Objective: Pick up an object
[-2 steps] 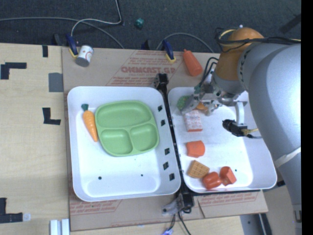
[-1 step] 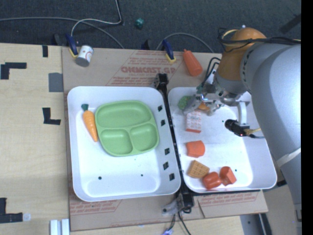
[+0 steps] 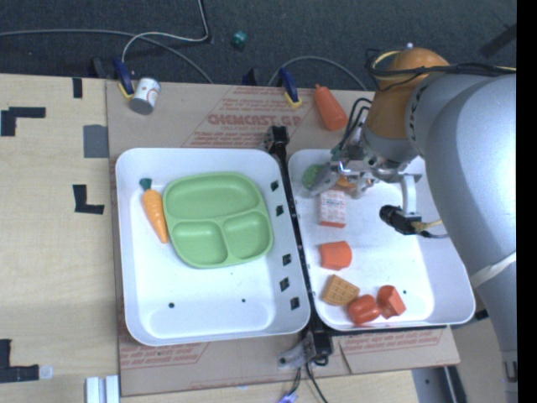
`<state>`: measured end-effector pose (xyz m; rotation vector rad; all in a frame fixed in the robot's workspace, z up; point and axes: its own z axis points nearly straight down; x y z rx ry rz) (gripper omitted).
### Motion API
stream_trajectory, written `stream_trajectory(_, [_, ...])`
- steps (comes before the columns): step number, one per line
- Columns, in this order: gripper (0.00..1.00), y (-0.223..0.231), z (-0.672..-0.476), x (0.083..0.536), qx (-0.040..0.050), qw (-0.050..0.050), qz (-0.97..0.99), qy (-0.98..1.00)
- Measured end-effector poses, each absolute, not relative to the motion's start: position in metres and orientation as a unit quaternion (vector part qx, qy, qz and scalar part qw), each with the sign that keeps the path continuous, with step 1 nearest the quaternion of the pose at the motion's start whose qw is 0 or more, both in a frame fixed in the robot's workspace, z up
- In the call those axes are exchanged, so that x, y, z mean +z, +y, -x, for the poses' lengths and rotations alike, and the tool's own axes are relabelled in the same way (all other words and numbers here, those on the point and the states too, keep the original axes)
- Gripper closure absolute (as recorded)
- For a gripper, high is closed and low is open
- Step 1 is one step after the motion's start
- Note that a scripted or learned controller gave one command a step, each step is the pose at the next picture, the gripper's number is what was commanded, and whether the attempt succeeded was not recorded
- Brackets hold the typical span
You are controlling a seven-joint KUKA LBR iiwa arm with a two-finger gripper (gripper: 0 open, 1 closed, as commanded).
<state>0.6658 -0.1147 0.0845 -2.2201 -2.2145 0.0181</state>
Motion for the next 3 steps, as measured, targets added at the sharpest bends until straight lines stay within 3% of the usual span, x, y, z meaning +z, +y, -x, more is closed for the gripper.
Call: stream_trajectory(3, [0.0,-0.099,-0.666,0.084,0.004,0.005,0.707,-0.707])
